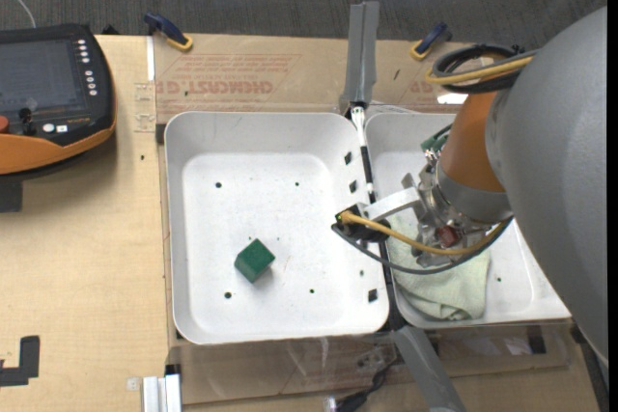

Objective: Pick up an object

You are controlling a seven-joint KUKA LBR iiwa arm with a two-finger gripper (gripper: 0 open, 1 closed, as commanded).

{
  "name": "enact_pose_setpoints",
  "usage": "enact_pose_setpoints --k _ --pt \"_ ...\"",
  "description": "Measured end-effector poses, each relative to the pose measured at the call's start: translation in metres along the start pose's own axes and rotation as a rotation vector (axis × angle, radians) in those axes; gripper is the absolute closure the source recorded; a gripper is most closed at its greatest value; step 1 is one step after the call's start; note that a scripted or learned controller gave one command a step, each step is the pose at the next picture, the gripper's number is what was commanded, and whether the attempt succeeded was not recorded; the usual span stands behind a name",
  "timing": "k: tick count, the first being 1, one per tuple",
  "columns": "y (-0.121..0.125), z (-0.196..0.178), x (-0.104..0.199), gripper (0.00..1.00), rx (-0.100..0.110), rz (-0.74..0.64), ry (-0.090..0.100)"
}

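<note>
Two white bins sit side by side in your overhead camera view: the left bin (193, 207) has a small green block (255, 260) lying alone toward its front, and the right bin (512, 289) has a pale cloth (454, 289) bunched at its front, with the gripper (439, 241) low above it amid the cables. You cannot tell from here what state the hand is in or whether it has anything, since the wrist hides it. My reading is that you are at the reach-and-grasp step over the cloth, so the next move calls for closing on a fold and lifting straight up to check it comes along.
</note>
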State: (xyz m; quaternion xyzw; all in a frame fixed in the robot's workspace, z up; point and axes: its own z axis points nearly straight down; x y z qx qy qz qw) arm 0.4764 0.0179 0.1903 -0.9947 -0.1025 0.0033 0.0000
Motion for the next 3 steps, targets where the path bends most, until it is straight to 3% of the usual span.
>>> enact_pose_setpoints --k 1,2,3 --pt "0.028 -0.001 0.083 1.0 -0.001 -0.021 0.002" --pt "0.108 0.0 -0.008 1.0 0.0 -0.062 0.001" --pt "0.114 -0.057 -0.023 1.0 -0.001 -0.225 0.002"
